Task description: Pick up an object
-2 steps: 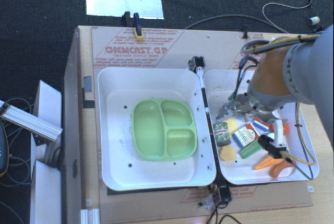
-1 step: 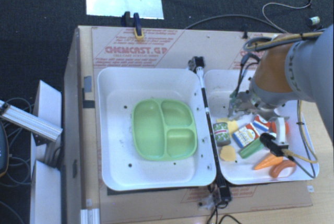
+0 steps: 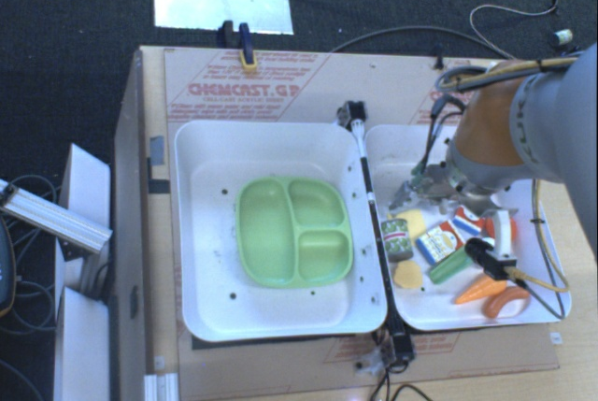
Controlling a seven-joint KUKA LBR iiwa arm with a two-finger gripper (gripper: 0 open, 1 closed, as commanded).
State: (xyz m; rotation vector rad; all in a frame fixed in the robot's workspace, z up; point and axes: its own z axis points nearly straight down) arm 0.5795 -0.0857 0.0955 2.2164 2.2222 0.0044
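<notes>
My gripper [image 3: 414, 193] hangs low over the upper left part of the right bin [image 3: 392, 147], under the grey arm with its orange band [image 3: 486, 133]. Just below it lie the loose objects: a small can with a green label [image 3: 396, 239], a yellow piece [image 3: 412, 221], a blue and white box [image 3: 436, 245], a green stick [image 3: 450, 265], an orange carrot [image 3: 480, 288] and a round yellow piece [image 3: 407, 275]. The gripper sits above and slightly left of this pile. Nothing visible hangs from it.
A light green divided plate [image 3: 294, 232] lies in the left bin [image 3: 196, 203]. A black divider bar [image 3: 369, 203] runs between the bins. A red and white object [image 3: 470, 224] and a white bottle [image 3: 505, 231] lie under the arm, with cables looping around the right side.
</notes>
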